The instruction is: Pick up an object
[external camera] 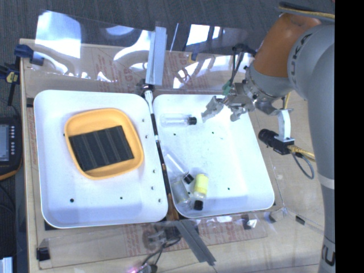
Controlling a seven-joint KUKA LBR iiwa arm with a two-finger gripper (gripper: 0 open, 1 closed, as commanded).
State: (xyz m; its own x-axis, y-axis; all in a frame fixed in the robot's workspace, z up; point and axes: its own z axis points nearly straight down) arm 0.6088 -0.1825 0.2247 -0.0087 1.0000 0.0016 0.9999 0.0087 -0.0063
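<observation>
In the right bin (250,169) a clear vial with a black cap (177,120) lies near the back wall. At the bin's front lie a small yellow bottle with a black cap (199,187) and a clear tube (181,178) beside it. My gripper (223,110) hangs over the back of the right bin, open, with its two fingers spread and nothing between them. It is to the right of the clear vial, apart from it.
The left bin (51,203) holds a yellow tray with a dark ribbed pad (102,144). A metal divider bar (154,56) stands behind the seam between the bins. A black connector with a yellow cable (278,142) hangs off the arm by the right bin's edge.
</observation>
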